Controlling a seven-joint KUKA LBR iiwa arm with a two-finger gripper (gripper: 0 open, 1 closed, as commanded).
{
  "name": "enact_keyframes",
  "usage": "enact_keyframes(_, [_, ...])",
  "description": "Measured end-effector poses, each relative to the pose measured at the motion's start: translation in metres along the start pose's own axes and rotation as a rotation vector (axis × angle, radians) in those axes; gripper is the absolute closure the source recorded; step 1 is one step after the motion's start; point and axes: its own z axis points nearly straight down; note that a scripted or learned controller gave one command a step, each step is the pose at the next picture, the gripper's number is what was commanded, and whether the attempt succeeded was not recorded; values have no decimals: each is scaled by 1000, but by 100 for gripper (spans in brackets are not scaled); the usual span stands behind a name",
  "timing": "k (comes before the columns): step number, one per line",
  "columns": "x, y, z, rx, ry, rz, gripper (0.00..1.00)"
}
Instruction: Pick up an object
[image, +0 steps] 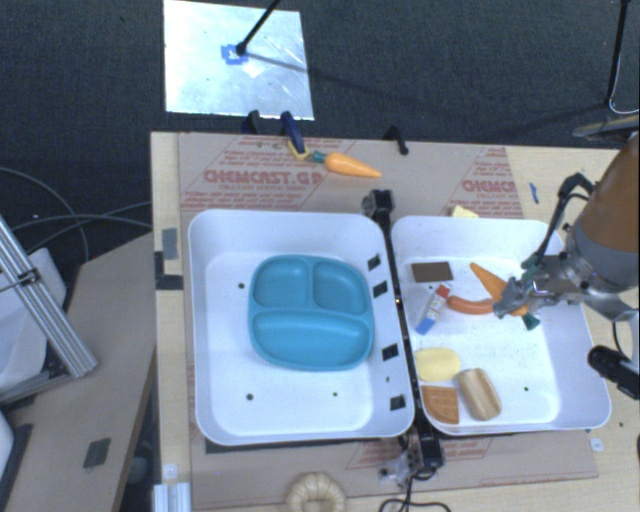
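The desk (250, 165) carries two shallow white bins side by side. The left bin (225, 300) holds a blue divided plate (310, 312) lying flat near its middle. The right bin (570, 385) holds several small things. The grey arm (612, 225) reaches in from the right, and its end effector (520, 297) sits low over the right bin, just beside an orange carrot-like piece (487, 278); whether it is released or clenched cannot be told. A curved orange sausage (466, 304) lies just left of it. A bread roll (479, 393), a yellow lump (437, 363), a brown block (431, 271) and a small marker (433, 309) lie further left in that bin. Another carrot (347, 165) rests on the desk behind the bins.
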Motion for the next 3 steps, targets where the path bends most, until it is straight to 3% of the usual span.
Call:
enact_keyframes(2, [115,4,13,1,1,-2,100])
enact_keyframes(3, [130,8,3,2,0,3,100])
